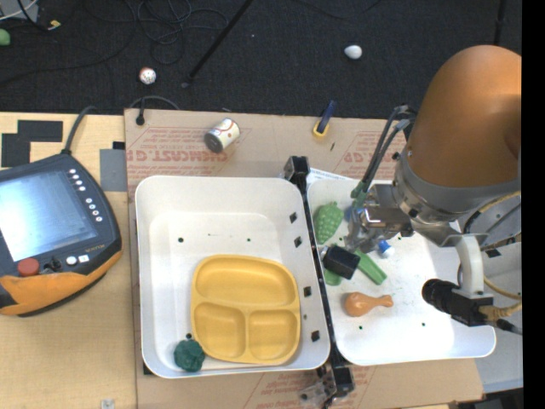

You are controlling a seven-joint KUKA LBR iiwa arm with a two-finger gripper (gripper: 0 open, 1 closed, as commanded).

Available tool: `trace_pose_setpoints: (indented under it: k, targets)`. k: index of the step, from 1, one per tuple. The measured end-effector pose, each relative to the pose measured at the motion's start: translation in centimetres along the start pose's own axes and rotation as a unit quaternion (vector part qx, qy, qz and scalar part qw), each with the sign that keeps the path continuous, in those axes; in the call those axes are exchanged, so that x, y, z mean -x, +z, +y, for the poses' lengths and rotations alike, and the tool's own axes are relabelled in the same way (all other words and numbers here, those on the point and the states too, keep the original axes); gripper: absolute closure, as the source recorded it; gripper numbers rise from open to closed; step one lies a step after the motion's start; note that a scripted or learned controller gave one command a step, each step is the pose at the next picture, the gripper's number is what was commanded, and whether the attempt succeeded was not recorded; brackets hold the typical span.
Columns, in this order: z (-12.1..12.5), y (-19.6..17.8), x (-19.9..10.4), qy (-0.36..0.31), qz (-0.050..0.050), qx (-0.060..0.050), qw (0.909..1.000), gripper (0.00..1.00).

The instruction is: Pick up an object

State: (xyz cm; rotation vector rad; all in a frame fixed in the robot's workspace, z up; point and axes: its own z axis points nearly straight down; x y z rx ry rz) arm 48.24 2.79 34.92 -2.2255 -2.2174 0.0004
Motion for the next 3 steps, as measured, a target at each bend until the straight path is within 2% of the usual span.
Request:
trace_pose_setpoints:
  k: [1,2,3]
  targets:
    - [-0.7,-3.2,-4.6,-0.004,0.001,0.000,1.0000,1.00]
    - [-0.7,-3.9,-8.8,-0.003,0.000,-0.001,1.0000,1.00]
    - [0.5,-2.5,-2.5,0.001,-0.001,-0.002,1.0000,1.00]
